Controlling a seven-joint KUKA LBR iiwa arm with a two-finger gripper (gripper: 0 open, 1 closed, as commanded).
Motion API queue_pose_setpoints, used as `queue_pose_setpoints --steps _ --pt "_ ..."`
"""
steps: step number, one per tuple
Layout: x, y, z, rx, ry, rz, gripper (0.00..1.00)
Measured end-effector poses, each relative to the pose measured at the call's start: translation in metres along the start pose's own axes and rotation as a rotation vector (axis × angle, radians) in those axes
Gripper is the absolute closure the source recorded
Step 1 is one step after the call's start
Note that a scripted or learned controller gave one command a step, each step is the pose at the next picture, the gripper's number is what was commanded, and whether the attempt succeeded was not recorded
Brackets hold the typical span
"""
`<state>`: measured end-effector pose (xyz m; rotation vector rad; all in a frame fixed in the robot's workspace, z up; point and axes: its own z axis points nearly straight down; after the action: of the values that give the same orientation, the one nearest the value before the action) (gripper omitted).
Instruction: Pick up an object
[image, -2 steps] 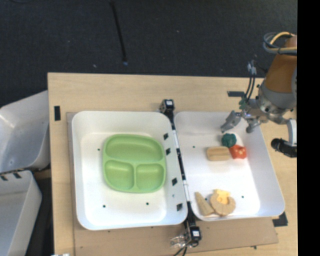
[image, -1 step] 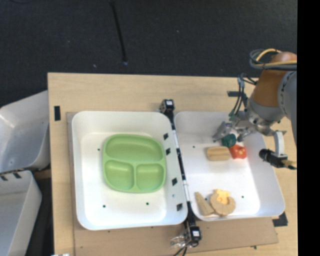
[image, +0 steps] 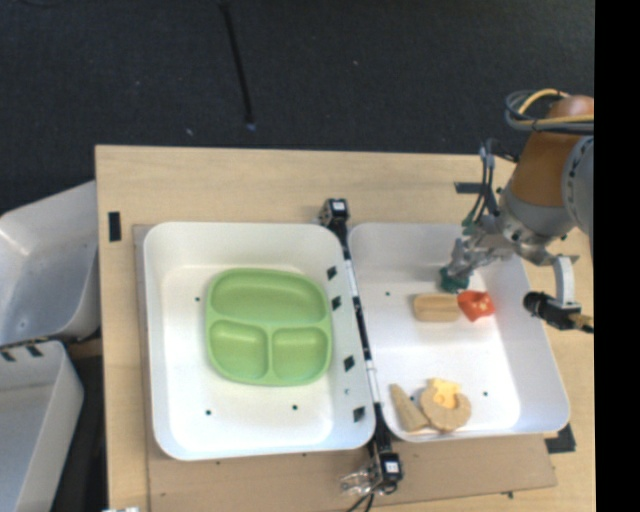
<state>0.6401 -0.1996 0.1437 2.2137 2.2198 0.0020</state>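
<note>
the tan block (image: 436, 307) lies flat near the middle of the right bin (image: 400, 250), with a red piece (image: 476, 305) touching its right end. your gripper (image: 457, 275) sits low in that bin, just above and between the two; whether it is released or clenched cannot be told from this angle. note a round biscuit-like item topped with yellow (image: 445, 402) and a tan wedge (image: 405, 408) at the near edge. a green divided plate (image: 268, 325) rests in the left bin (image: 170, 400) on the surface (image: 120, 190).
</note>
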Motion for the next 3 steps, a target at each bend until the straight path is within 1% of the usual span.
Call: queue_pose_setpoints --steps 2,3 --pt "-0.008 -0.001 -0.117 -0.002 0.001 0.000 1.00" --pt "0.032 -0.010 -0.118 0.005 0.003 -0.002 1.00"
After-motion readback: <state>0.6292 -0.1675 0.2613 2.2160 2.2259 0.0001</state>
